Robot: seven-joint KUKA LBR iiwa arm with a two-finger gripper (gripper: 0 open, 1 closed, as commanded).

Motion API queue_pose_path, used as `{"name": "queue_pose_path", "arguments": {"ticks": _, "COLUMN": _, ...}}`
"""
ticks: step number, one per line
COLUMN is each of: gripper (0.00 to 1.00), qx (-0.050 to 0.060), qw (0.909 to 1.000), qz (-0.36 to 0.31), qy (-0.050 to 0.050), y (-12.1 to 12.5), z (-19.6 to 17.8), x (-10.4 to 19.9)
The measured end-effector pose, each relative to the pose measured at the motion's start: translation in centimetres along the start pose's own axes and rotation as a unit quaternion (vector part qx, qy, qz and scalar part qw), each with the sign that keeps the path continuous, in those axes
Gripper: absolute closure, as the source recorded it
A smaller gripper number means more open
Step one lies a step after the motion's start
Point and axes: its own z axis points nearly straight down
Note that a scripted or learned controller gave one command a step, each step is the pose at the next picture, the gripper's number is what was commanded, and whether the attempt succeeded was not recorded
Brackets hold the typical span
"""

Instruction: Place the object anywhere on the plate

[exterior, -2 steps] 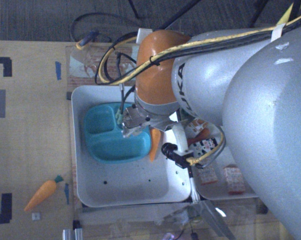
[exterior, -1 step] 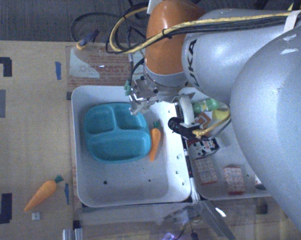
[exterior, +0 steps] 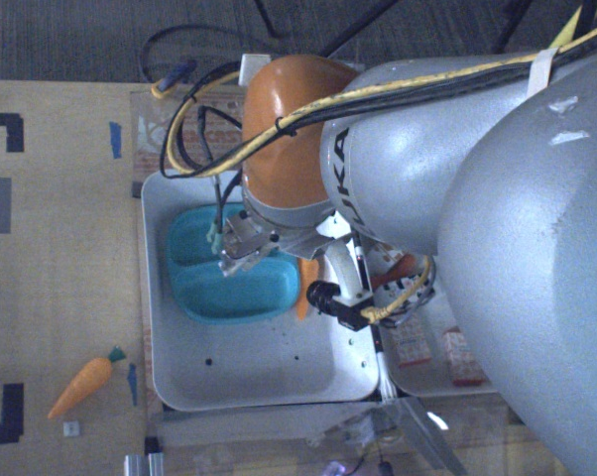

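Plate (exterior: 234, 288) beneath lowered hand (exterior: 235, 249)

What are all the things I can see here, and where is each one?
Plate: one, blue, two compartments, in the left bin under the gripper.
Orange piece: one, thin, upright against the plate's right edge; too hidden to name.
Carrot: one, orange with green top, on the bench left of the bins.
Bins: two, white; left bin, right bin mostly behind the arm.
Red item: one, in the right bin, partly hidden.
Cables: black and yellow, looping above the left bin.
Arm: one, grey with orange band.
Gripper: one, over the plate.
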Motion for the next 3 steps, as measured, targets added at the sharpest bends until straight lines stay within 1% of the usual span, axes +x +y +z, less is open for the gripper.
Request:
{"name": "queue_pose_path", "arguments": {"ticks": 1, "gripper": 1.0, "qx": -0.003, "qw": 0.9999, "qz": 0.013, "qy": -0.001, "y": 3.9, "z": -2.1, "x": -5.2}}
{"name": "queue_pose_path", "arguments": {"ticks": 2, "gripper": 1.0, "qx": -0.001, "qw": 0.9951, "qz": -0.099, "qy": 0.0, "y": 0.8, "z": -1.6, "x": -1.1}}
{"name": "queue_pose_path", "arguments": {"ticks": 3, "gripper": 0.0, "qx": -0.001, "qw": 0.9951, "qz": -0.099, "qy": 0.0, "y": 0.8, "z": -1.6, "x": -1.1}}
